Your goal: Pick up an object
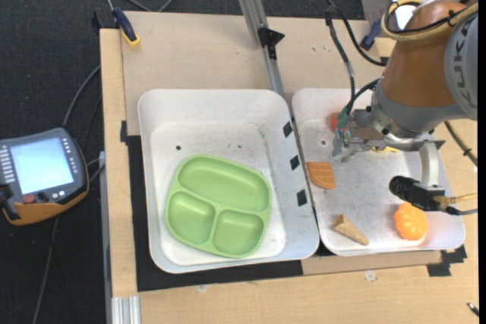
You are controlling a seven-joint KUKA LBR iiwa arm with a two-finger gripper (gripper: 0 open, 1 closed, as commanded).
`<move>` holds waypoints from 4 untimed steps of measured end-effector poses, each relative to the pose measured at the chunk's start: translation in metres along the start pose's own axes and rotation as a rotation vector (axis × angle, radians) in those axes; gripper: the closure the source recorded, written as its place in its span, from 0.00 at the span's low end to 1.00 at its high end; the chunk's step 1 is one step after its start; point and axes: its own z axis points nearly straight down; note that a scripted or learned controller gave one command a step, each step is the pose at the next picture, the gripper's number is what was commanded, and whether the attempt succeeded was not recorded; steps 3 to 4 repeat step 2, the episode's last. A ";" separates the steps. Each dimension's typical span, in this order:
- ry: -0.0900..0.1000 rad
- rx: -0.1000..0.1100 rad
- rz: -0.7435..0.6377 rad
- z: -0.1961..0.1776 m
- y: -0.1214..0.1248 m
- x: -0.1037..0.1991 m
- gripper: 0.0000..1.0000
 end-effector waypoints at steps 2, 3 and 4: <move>-0.002 -0.004 0.000 -0.005 0.000 0.106 1.00; -0.002 -0.004 0.000 -0.005 0.000 0.106 1.00; -0.002 -0.004 0.000 -0.005 0.000 0.106 1.00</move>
